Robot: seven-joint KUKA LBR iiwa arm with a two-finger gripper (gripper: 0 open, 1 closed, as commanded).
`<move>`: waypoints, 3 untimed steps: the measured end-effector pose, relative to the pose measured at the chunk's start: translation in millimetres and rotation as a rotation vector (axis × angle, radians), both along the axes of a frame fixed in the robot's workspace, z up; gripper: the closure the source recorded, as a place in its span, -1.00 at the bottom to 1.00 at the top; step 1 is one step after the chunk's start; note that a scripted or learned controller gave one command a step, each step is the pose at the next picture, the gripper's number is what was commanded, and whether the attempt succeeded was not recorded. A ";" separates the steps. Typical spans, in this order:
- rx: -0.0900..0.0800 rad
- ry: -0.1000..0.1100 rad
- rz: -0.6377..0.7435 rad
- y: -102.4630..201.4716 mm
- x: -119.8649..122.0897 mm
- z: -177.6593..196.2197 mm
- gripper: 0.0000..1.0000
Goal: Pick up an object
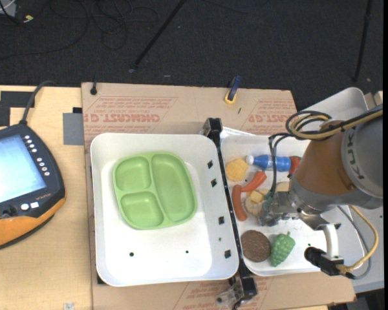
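The right bin holds several small toy foods: a yellow round piece, an orange-red sausage shape, a thin red stick, a pale yellow chunk, a blue bottle-like item, a brown disc and a green bumpy piece. My gripper reaches down into the bin's middle, just right of the pale chunk and above the brown disc. The wrist hides its fingertips. I see no object lifted.
The left bin holds a green three-compartment tray. A black divider runs between the bins. A teach pendant lies at far left. The arm's orange band and cables hang over the right bin.
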State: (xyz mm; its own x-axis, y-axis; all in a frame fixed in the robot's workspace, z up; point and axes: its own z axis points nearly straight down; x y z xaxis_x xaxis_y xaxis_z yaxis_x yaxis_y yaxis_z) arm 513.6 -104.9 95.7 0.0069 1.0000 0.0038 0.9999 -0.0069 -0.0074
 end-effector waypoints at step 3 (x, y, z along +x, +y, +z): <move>-0.003 -0.004 0.007 1.4 7.0 130.8 1.00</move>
State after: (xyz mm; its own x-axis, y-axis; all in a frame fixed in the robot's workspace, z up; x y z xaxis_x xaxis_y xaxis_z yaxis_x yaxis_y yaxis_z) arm 520.6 -103.6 226.5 -0.0003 1.0000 0.0006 1.0000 0.0003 -0.0033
